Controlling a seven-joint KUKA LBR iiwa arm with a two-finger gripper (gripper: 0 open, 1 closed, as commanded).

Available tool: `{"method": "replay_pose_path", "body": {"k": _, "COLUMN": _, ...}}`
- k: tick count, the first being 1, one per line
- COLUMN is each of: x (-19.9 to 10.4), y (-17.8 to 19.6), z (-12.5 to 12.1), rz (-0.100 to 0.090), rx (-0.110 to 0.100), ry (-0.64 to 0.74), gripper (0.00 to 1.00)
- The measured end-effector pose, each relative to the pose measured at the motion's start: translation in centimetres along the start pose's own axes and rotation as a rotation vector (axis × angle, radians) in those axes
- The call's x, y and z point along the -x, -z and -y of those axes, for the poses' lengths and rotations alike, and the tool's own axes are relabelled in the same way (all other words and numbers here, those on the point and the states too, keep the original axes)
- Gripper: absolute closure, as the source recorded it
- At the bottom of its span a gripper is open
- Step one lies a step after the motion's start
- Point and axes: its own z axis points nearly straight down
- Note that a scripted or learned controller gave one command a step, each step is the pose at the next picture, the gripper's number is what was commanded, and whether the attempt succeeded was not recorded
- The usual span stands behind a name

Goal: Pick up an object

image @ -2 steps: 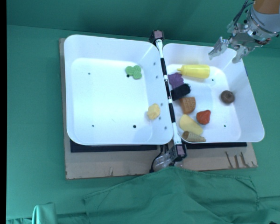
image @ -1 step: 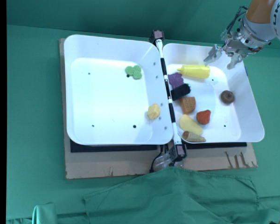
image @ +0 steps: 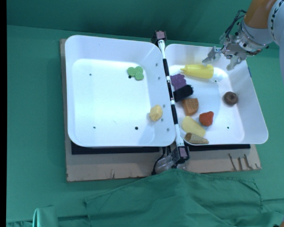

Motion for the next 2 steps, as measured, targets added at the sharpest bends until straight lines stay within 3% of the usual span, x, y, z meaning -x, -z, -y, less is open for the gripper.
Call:
{"method": "replay_pose_path", "body": {"k": 1, "x": 0.1, "y": -0.4, "z": -0.1, "rz": 0.0, "rx": 0.002, "ry": -0.001, "gripper": 0.0}}
{"method": "replay_pose_path", "body": {"k": 2, "x": 0.1, "y": 0.8, "z": -0.3, "rz": 0.001, "rx": 0.007, "ry": -0.003, "gripper": 1.0}}
